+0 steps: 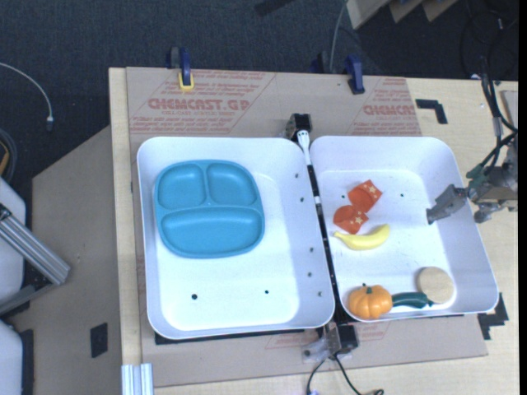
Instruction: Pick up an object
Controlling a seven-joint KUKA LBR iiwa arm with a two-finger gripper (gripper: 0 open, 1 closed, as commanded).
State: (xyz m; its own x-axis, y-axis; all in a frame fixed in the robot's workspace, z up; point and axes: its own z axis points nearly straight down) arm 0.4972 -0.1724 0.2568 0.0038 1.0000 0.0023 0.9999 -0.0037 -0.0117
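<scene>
Two shallow white bins sit side by side on the counter, which is covered by a brown printed board. The left bin holds a blue divided plate, lying flat in the upper-left part of the bin. The plate has three compartments: two smaller ones at the top and one wide one below.

The right bin holds the loose objects. Two red pieces lie near its centre-left: an upper red block and a lower red piece, touching or nearly touching each other. A banana lies just below the lower red piece, curved with its ends pointing upward. A pumpkin sits at the bin's lower edge. A teal handle-shaped item lies just to the right of the pumpkin, and a round tan disc rests at its far end, near the lower-right corner.

The gripper enters from the right edge of the view, over the right rim of the right bin. It is well apart from the red pieces and the banana and lies above the tan disc in the view. No object is seen between the fingers; whether they are spread or closed cannot be told.

Two blue clamps grip the far edge of the board.
</scene>
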